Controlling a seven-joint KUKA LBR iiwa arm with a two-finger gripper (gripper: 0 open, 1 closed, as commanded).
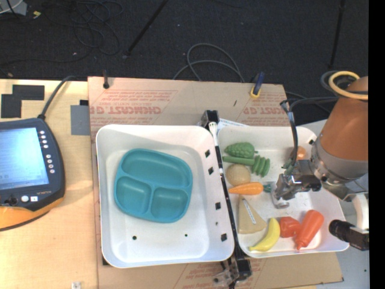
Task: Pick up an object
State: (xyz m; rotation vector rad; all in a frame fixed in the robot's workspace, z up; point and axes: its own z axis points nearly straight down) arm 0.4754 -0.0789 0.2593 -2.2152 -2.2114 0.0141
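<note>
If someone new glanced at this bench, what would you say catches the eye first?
Probably the teal divided plate, alone in the left bin. Next, the bright toy food in the right bin: a green vegetable, a carrot, a banana and red pieces. The gripper hangs over that bin, beside the carrot's tip.

divided plate [154,184] in left bin [108,161], toy foods in right bin [337,218], tablet [27,164] far left

Grey arm [337,167] with a broad orange band and a metallic claw [281,192].
</note>
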